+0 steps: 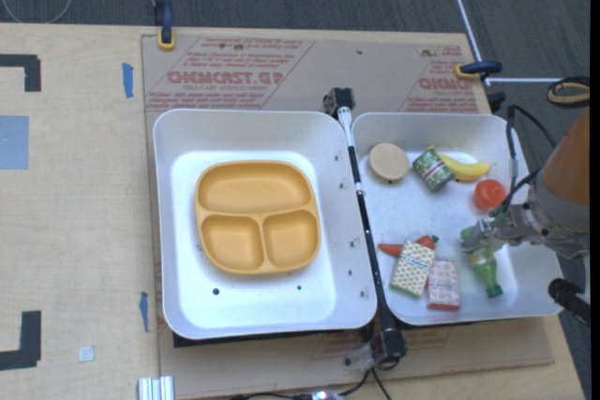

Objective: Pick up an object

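Claw over the green bottle

The claw [486,237] hangs at the right bin's [534,306] right edge, and whether it is open I cannot tell. The bottle [486,273] lies just below it, long axis running toward the bin's near edge.

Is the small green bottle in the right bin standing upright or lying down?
Lying down: the small green bottle rests lengthwise on the right white bin's floor.

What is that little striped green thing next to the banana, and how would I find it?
Look in the right-hand white bin, along its far side. Between the round tan disc and the yellow banana lies a small can, the only item there with a green-and-white label.
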You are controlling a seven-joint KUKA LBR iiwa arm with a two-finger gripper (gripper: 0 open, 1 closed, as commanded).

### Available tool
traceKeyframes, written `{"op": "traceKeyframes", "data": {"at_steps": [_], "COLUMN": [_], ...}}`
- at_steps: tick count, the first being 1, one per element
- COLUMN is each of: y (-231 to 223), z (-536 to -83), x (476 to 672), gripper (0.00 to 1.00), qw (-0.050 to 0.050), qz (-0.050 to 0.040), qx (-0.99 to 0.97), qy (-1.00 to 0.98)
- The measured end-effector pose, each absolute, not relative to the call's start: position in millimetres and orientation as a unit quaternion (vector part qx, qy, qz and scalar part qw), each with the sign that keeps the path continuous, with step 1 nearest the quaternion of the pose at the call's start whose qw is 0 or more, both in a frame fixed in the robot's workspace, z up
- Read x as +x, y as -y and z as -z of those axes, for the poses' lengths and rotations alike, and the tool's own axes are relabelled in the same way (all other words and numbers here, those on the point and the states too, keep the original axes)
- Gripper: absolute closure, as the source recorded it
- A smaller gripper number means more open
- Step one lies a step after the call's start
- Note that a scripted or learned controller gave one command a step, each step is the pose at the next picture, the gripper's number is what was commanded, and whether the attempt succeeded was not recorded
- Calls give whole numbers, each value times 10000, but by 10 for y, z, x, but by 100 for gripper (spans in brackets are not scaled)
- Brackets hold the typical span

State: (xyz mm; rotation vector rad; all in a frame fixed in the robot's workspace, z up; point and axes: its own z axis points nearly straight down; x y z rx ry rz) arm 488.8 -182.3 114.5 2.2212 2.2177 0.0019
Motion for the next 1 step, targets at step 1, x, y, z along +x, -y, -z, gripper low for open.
{"op": "traceKeyframes", "data": {"at_steps": [1], "y": [1200], "z": [-1993], "x": [4801], "gripper": [100], "qw": [5], "qz": [-5], "qx": [7067], "qy": [-7076]}}
